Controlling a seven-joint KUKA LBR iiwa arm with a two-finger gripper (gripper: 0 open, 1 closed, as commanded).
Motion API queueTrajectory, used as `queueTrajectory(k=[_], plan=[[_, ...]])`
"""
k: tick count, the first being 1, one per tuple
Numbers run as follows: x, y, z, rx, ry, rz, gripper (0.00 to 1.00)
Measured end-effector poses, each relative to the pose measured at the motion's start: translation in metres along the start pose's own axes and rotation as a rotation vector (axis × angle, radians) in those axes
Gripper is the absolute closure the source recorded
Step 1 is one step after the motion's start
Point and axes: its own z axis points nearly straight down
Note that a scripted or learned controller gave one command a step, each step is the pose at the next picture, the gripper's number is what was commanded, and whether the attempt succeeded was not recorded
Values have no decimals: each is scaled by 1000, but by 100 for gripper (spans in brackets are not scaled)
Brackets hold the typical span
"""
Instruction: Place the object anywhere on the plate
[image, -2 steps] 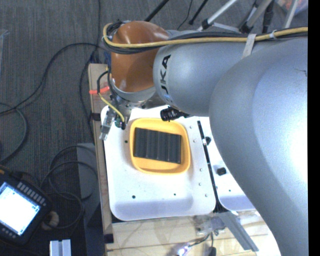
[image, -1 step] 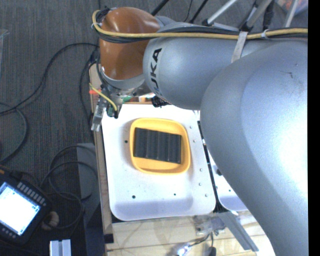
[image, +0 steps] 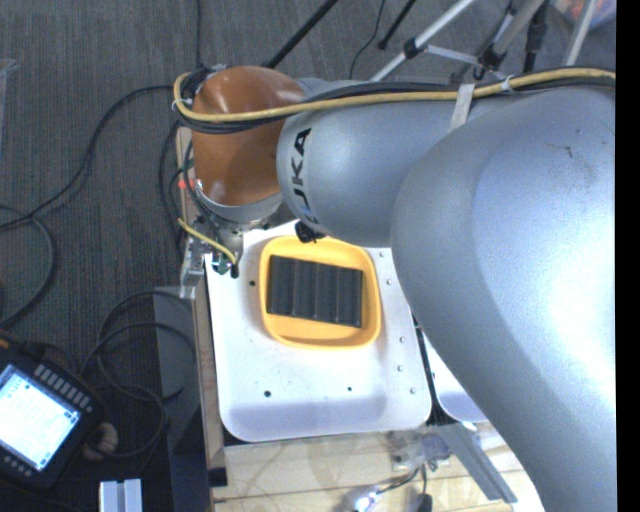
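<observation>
A yellow plate with rounded corners lies in the far half of the left white bin. A dark ridged rectangle covers the plate's middle. The grey arm sweeps in from the right and hides much of the scene. Its orange band hangs over the bin's far left corner. Below the band, my gripper points down at that corner, just left of the plate, with small wires around it. I cannot make out a separate loose object.
A sliver of the right bin shows under the arm. The wooden bench edge runs along the front. A teach pendant with a lit screen and cables lie on the dark floor to the left.
</observation>
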Motion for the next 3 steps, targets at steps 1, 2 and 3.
queueTrajectory(k=[1,2,3], plan=[[0,0,0,-1,0,0,0],[20,0,-53,-3,0,26,0],[15,-1,-61,-3,1,78,0]])
